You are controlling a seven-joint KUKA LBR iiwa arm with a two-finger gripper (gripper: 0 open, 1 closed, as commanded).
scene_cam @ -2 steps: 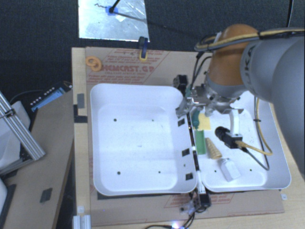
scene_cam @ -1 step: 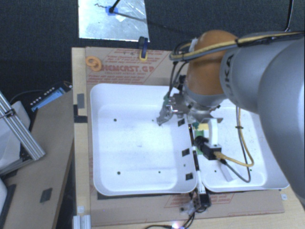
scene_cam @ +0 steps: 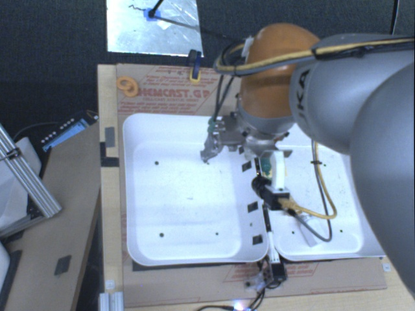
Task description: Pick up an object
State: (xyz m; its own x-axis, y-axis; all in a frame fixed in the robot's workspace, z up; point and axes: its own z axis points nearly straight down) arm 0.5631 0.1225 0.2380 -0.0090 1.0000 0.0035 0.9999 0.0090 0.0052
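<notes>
Gripper (scene_cam: pixel 209 149) over left bin (scene_cam: pixel 139 193), near its upper right corner. Can't tell finger opening; I see nothing held. Pick not done; object unidentified.

Even, moderate overhead light; glare on the foil sheet (scene_cam: pixel 154 17) at 11 o'clock. My arm (scene_cam: pixel 363 109) looms soft-focused at 3 o'clock.

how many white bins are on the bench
2: the left bin lies in full view, and the right bin sits beside it, largely covered by the arm.
</notes>
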